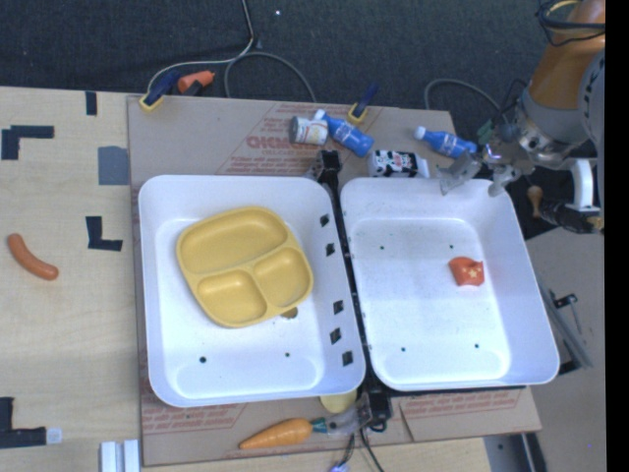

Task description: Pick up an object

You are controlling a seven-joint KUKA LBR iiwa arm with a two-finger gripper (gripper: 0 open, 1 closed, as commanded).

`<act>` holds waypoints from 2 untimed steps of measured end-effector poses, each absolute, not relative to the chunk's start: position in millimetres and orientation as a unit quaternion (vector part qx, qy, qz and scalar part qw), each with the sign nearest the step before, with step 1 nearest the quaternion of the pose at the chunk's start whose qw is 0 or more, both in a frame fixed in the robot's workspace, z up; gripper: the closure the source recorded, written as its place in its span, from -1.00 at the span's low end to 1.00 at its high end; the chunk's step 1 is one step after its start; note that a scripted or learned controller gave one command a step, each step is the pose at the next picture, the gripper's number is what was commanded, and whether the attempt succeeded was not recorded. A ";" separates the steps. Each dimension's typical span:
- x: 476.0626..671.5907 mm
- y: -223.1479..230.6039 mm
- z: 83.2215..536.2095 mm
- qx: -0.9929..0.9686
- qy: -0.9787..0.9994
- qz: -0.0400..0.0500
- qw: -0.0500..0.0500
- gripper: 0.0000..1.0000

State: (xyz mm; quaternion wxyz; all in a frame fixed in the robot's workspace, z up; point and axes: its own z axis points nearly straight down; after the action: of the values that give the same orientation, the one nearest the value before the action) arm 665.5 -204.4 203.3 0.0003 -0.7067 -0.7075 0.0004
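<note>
carrot (278, 434) off the bins' near edge | yellow tray (244, 265) mid left bin (157, 293), angled | red toy (468, 272) alone toward right bin's (511, 362) right wall, easy pick I'd guess | gripper (474, 176) over that bin's far rim, fingers apart, holding nothing, probably lining up

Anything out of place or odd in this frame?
Yes: several toys lie outside the bins. A carrot sits by the front edge, a sausage far left on the bench, and bottles behind. The yellow divided plate sits askew in the left bin.
</note>
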 end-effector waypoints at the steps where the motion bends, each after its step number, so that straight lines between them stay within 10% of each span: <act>1: 628.2 -216.7 80.4 -0.707 -0.707 0.000 -0.002 -1.00; 2: 573.6 -222.5 88.4 -0.707 -0.707 -0.002 -0.005 -1.00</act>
State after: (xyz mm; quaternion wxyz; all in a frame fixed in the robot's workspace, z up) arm 573.6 -222.5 88.4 -0.0047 -0.7070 -0.7072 -0.0016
